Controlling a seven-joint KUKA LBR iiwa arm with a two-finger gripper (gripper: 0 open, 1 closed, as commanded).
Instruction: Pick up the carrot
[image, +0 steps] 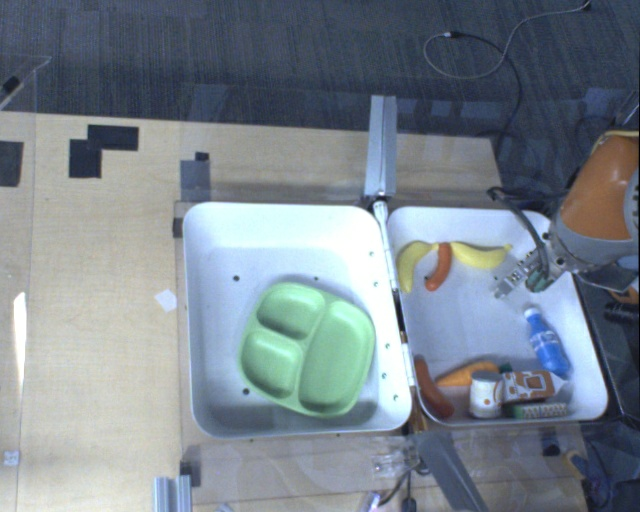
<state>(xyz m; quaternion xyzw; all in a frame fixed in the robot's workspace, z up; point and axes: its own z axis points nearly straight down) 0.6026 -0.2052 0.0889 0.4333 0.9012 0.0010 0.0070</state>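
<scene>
A dark carpeted floor runs across the top of the camera view, and below it a pale wooden table (90, 300) carries two shallow white bins side by side. The left bin (215, 260) holds a green sectioned tray (308, 348) lying towards its 5 o'clock corner. The right bin (470, 310) holds the clutter.

At 12 o'clock in the right bin lies a yellow banana (478, 256), with a second yellow piece (411, 264) and a small red-orange sausage-shaped thing (437, 268) just beside it. At 3 o'clock lies a blue bottle (547, 342). Along the 6 o'clock wall lie a dark red sausage (432, 388), then the carrot (466, 375), then a white cup (485, 394) and a small carton (527, 385).

The carrot lies flat, pointing roughly from 8 to 2 o'clock, its right end touching or hidden by the cup, its left end close to the red sausage.

The gripper (520, 272) hangs over the bin's 2 o'clock part, well apart from the carrot. Whether the jaws are spread or closed cannot be told from here, and nothing shows between them.

The carrot looks like a toy: probably light, stiff, smooth and rather slippery, and tapered, so a pinch near the tip would likely slide off. The best hold is probably across the bare middle, jaws set crosswise to its length, clear of the cup and the sausage.
</scene>
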